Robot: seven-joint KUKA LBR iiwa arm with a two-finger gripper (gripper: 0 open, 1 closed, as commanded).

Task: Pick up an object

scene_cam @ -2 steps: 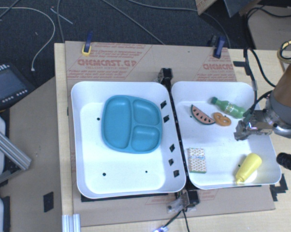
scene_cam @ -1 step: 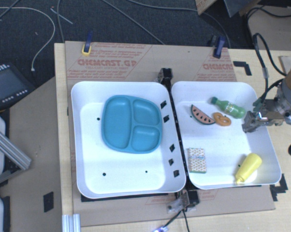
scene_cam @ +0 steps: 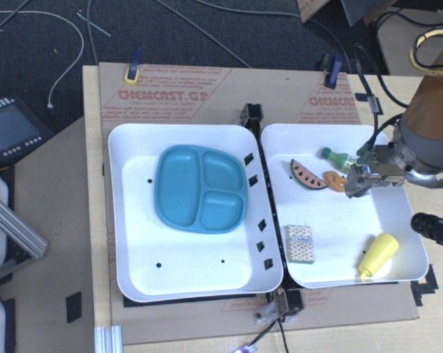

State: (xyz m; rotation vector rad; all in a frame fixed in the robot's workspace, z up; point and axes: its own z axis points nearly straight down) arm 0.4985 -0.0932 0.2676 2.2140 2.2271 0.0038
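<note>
Looking from the near edge of the right bin (scene_cam: 409,219), you see a yellow bottle-shaped toy (scene_cam: 377,254) lying on its side and a small patterned packet (scene_cam: 300,243) to its left. Farther in lie a watermelon slice (scene_cam: 307,175), an orange piece (scene_cam: 335,180) and a green item (scene_cam: 337,157). The fingers (scene_cam: 356,183) sit low beside the orange piece; you cannot tell how far apart they are. The left bin (scene_cam: 133,234) holds a blue divided plate (scene_cam: 201,188).
</note>
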